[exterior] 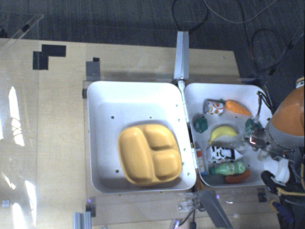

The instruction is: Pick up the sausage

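The sausage point(237, 178) is a short red-brown piece lying against the near wall of the right bin point(193, 104), just below a green bottle point(228, 168). The arm comes in from the right, its orange band point(289, 114) over the bin's right edge. My gripper point(255, 140) hangs over the right side of that bin, up and to the right of the sausage and apart from it. Nothing shows in its grasp.
The right bin also holds a small can point(214, 107), a carrot point(237, 108), a banana point(224, 133), a black-and-white cow-patterned item point(224, 153) and two dark green pieces point(200, 124). A yellow compartment tray point(148, 152) lies in the left bin point(109, 104).
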`<action>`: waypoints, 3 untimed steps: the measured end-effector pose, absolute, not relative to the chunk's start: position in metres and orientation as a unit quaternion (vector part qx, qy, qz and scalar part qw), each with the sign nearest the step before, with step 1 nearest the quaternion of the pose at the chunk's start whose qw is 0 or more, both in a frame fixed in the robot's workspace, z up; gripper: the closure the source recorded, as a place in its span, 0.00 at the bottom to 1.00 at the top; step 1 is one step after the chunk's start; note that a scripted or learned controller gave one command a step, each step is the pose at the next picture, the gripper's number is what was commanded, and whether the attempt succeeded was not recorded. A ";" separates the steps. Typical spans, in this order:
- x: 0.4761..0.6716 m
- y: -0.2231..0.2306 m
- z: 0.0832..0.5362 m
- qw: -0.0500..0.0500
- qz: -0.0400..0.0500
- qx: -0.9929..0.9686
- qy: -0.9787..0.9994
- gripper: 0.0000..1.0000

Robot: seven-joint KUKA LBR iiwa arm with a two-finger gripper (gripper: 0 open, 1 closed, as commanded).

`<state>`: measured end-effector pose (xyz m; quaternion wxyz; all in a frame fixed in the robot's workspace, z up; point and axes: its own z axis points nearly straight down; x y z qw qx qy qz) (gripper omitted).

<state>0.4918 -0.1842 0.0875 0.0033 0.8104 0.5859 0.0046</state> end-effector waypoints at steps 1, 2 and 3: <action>0.531 -0.177 0.087 0.004 0.003 0.813 0.582 0.00; 0.491 -0.138 0.088 0.003 0.005 0.896 0.444 0.00; 0.494 -0.137 0.098 0.004 0.007 0.895 0.446 1.00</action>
